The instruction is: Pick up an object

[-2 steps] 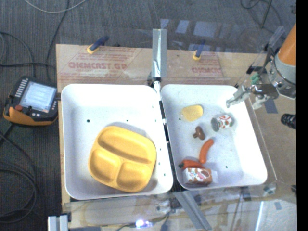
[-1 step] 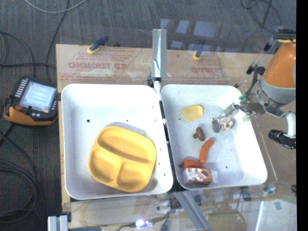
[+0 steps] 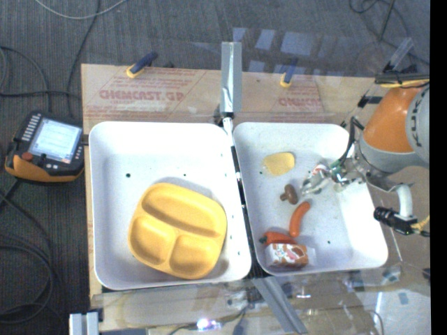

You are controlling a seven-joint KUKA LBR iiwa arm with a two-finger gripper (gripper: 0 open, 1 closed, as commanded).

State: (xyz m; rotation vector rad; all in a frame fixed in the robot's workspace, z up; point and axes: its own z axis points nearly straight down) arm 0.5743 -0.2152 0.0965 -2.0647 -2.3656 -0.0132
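Observation:
My gripper (image 3: 314, 181) hangs over the middle of the right bin (image 3: 363, 239), pointing left, with nothing visible between its fingers. Just left of it lies a small brown piece (image 3: 288, 193). An orange sausage-shaped object (image 3: 299, 217) lies below it. A yellow flat piece (image 3: 279, 162) rests toward the bin's back. A red and white packet (image 3: 286, 252) sits at the bin's front edge.
The left bin (image 3: 112, 159) holds a yellow divided tray (image 3: 178, 229). A metal post (image 3: 230, 82) stands at the back between the bins. A teach pendant (image 3: 46, 147) lies left of the bench.

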